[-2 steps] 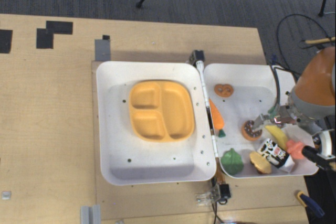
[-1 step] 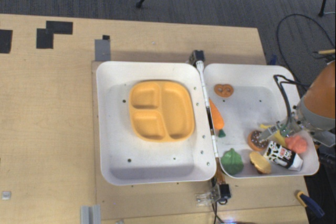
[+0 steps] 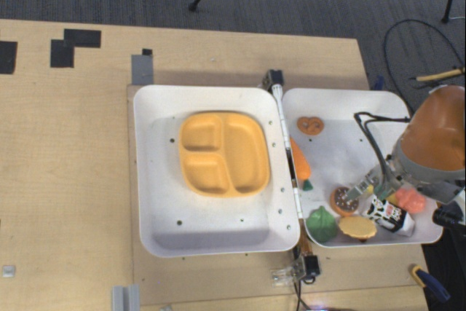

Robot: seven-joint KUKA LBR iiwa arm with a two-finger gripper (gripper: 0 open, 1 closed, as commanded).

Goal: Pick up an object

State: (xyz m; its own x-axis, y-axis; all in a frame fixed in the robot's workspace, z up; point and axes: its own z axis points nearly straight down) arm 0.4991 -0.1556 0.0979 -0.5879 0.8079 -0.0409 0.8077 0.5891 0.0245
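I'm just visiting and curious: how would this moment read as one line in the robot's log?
gripper: low in right bin, by donut | grasp: unclear | left bin: yellow divided plate | right bin also: pretzel, carrot

One fixed overhead camera, slanted down over both white bins (image 3: 145,156), fairly distant.

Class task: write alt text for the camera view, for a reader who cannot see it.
A grey robot arm's gripper reaches into the right white bin among small toy foods, including a pretzel and a carrot. The left bin holds a yellow divided tray.
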